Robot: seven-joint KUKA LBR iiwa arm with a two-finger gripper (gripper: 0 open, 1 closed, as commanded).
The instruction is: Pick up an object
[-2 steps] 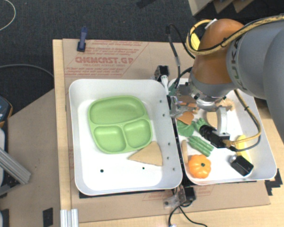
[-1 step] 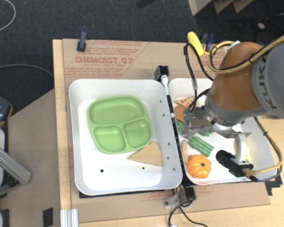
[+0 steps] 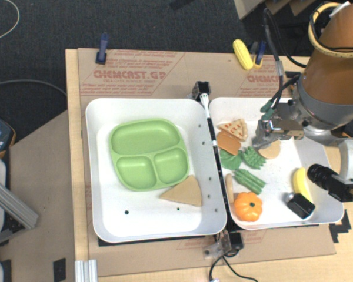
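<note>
Tan round piece (image 3: 272,151) directly beside end effector (image 3: 263,141).

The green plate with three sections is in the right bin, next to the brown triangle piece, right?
Not quite. The green plate is in the left bin, not the right one. The camera view shows it there, with the brown triangle piece next to it.

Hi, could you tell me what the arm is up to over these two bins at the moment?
The gripper is down in the right bin among toy food, over a green vegetable beside a pizza slice. Nothing visibly sits between its fingers. The left bin holds a green divided plate and a tan wedge.
</note>
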